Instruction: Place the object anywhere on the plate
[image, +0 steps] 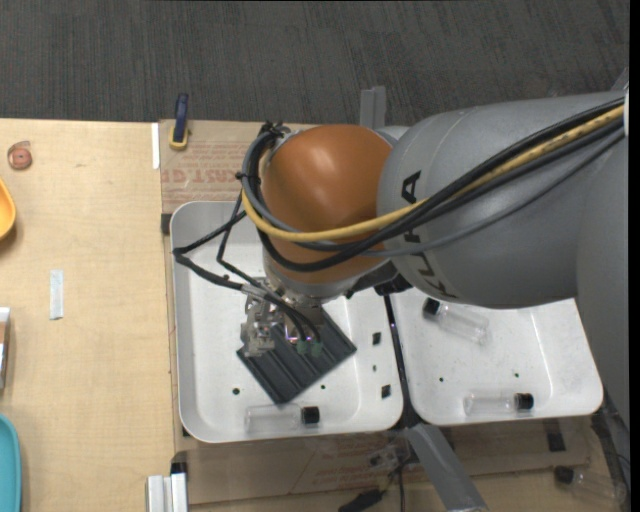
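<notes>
Overhead, the arm (420, 210) reaches down, its tool (265, 335), state unclear, over the left bin (200, 330).

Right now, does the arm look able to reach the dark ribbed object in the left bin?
Probably yes. The gripper is already low over the left bin, at the upper edge of the dark ribbed object, and nothing lies between them. Whether it touches the object cannot be seen from this slant.
</notes>
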